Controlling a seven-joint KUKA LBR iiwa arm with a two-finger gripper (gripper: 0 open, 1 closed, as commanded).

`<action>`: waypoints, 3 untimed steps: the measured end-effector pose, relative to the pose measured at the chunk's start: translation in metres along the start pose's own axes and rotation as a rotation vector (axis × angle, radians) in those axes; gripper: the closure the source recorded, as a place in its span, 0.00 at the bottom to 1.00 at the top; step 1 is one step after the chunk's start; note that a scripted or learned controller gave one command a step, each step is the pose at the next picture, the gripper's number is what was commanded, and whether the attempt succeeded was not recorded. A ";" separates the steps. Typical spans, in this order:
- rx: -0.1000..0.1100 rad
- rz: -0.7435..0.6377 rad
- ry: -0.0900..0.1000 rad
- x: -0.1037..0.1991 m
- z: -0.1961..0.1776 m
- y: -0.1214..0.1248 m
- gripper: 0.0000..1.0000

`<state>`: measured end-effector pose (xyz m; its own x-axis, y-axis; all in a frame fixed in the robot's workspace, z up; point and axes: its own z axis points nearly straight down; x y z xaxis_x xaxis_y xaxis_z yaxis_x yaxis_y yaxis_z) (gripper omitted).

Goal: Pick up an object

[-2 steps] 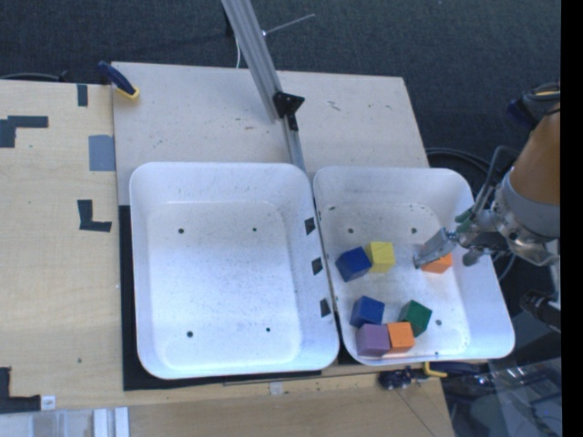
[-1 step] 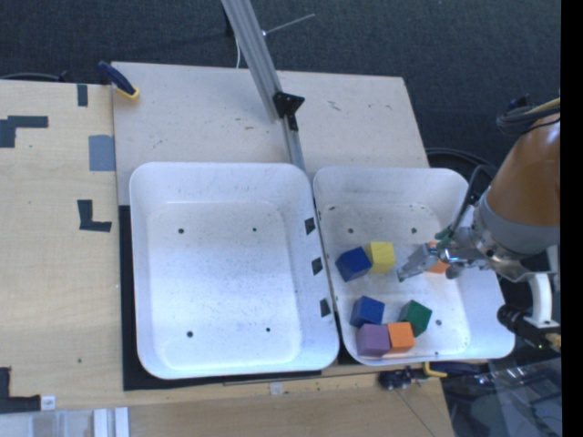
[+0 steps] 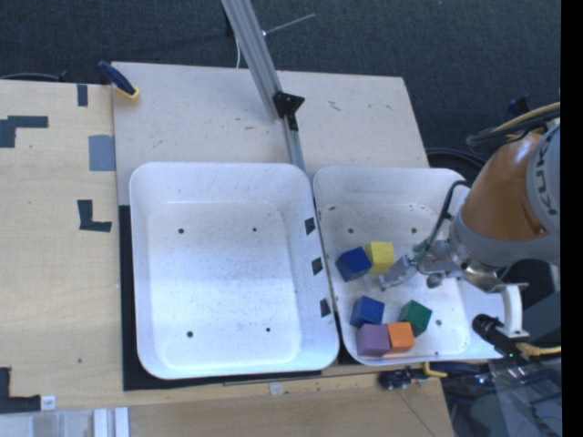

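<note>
The pincer is seen low in the right bin, just beside the yellow block and blue block; whether it is parted cannot be told.

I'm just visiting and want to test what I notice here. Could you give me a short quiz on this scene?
1. True or false: all the blocks lie in the right bin.
2. Which block lies nearest the hand? A) purple block B) yellow block C) orange block
3. Fill in: the orange block touches the ____ block on its left in the view.

Key:
1. True. The two blue blocks, yellow block, green block, orange and purple block are all there.
2. B.
3. Purple.
</note>
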<state>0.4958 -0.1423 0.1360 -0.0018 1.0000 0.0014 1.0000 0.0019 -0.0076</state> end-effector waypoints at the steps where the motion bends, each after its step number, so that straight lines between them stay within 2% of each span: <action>1: -0.004 0.000 0.000 0.000 -0.013 0.001 1.00; 2: -0.012 0.001 -0.003 -0.010 -0.068 0.004 1.00; 3: -0.010 0.000 -0.002 -0.010 -0.104 0.005 1.00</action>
<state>0.5016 -0.1522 0.2395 -0.0016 1.0000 -0.0008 1.0000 0.0016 0.0028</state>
